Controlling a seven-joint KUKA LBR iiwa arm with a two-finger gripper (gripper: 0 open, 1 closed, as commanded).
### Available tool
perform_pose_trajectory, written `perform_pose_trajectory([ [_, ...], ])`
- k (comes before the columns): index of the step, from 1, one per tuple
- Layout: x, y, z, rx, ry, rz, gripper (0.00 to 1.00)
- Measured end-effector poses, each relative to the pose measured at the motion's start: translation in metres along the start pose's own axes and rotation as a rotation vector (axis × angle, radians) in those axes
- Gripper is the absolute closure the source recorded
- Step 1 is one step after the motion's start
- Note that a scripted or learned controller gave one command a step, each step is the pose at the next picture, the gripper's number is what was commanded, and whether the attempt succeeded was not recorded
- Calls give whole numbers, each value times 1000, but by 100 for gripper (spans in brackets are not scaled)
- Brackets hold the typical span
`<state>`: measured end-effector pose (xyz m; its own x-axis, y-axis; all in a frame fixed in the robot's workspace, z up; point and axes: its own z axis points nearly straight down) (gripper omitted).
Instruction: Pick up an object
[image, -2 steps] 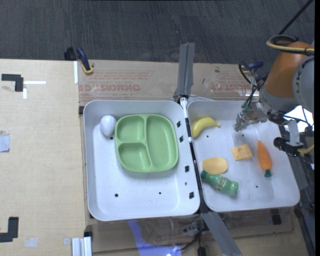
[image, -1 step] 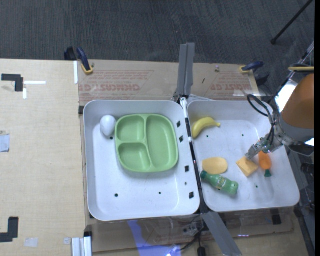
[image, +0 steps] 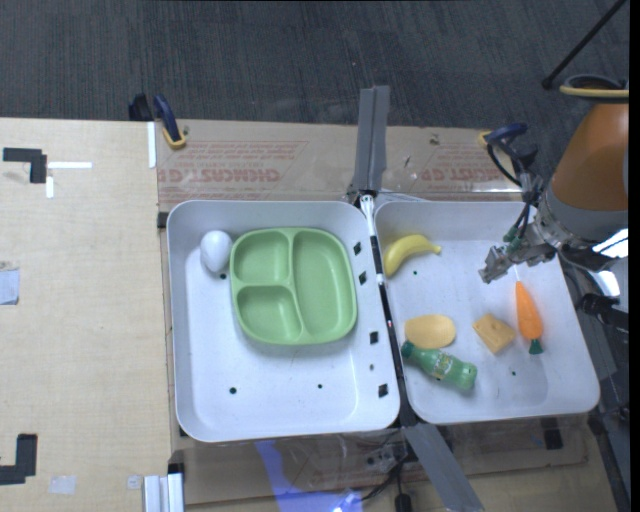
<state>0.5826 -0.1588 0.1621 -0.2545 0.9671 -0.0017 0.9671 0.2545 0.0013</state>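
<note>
The end effector (image: 497, 266), its opening impossible to tell, hangs in the right bin (image: 570, 400) above the carrot (image: 528, 314), beside the banana (image: 407, 250).

Dark grey carpet (image: 250, 55) lies behind the bench (image: 80, 330), a pale wood top. Blue clamps (image: 165, 118) grip the bench's cardboard strip (image: 260, 165) at the back.

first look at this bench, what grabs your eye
The green divided plate fills much of the left bin, with a white egg at its upper left edge. In the right bin lie bright toy foods: a yellow banana, an orange carrot and a green bottle. The gripper hangs over that bin's upper right, just above the carrot.
</note>
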Motion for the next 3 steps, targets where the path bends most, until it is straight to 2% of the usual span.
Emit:
perform_pose_trajectory([
  [1, 0, 0, 0, 0, 0, 1, 0],
  [2, -42, -26, 41, 2, 1, -36, 0],
  [3, -43, -26, 31, 0, -1, -34, 100],
])
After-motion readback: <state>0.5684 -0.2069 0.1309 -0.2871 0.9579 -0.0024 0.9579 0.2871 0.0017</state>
